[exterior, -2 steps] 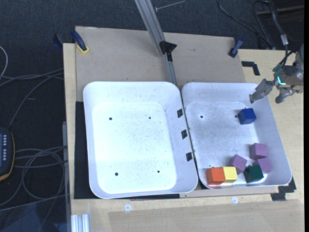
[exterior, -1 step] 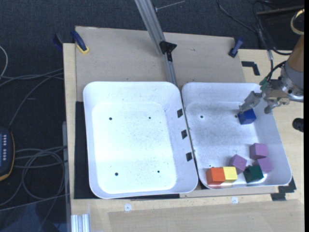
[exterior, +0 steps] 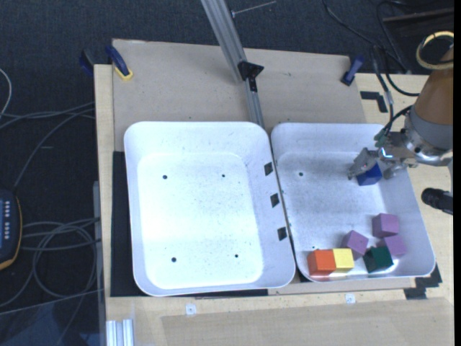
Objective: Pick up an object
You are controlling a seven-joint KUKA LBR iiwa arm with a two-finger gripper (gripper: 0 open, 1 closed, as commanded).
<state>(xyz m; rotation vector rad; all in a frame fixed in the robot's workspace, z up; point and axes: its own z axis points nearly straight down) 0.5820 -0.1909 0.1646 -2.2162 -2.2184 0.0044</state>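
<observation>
Two shallow white bins (exterior: 198, 139) sit side by side on a pale wooden bench (exterior: 180, 85), seen from above at a slant. The gripper (exterior: 371, 166) reaches in from the right and hangs low over the upper right part of the right bin (exterior: 317, 200), its grey metal fingers directly over a small blue block (exterior: 369, 177), which lies just beneath and between them. The fingers look narrowly spread around the block, but whether they grip it cannot be told. A cluster of other blocks lies well apart in the bin's near right corner: an orange block (exterior: 323, 261) touching a yellow block (exterior: 343, 258), a dark green block (exterior: 376, 259), and three purple blocks (exterior: 387, 224) close by. All are small, hard-edged cubes with matte faces; the bin floors are smooth plastic, lightly speckled, with rounded corners. To do the pickup well, the fingers likely need to straddle two flat opposite faces of the blue block squarely, close fully before lifting, and rise straight up, since a grip on a corner could let the cube twist free.
</observation>
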